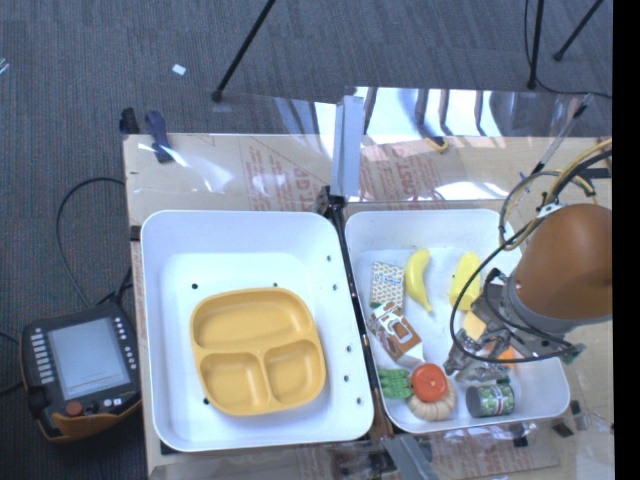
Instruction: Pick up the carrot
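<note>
The arm reaches in from the right over the right bin (556, 393), 1 of 2 white bins on the table (240, 173). Its claw (478, 356) hangs low over the near right part of that bin. The wrist hides too much to tell whether the claw is apart or together, and nothing can be seen clamped in it. The likeliest carrot (506, 352) is a small orange patch showing just beside the claw on its right, tucked under the wrist. So little of it shows that I cannot make out its long axis, nor be fully sure it is the carrot. If it is, the claw sits almost on top of it, and the coming move looks like a slight shift right and a short drop, not a reach across the bin. The crowding matters. A green can (490, 400) lies just in front of the claw, and a red round thing (429, 380) sits near its left with a green piece (395, 383) beyond. A banana (418, 278) lies farther back. The left bin (160, 268) holds 1 yellow tray (258, 348), well apart from all this.
</note>
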Robot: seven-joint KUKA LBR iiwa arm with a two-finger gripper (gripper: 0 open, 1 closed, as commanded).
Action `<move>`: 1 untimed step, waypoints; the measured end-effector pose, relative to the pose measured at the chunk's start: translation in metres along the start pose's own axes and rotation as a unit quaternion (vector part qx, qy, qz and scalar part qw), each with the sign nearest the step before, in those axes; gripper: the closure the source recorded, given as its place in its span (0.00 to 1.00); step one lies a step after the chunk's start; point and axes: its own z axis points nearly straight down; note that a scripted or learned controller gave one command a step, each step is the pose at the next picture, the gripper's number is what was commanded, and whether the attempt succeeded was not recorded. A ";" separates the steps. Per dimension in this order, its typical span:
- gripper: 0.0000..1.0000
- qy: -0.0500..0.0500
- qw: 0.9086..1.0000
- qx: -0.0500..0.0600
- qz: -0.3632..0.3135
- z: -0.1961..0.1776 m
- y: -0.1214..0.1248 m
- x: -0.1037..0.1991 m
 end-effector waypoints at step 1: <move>1.00 -0.001 1.000 -0.001 -0.001 -0.009 0.001 -0.003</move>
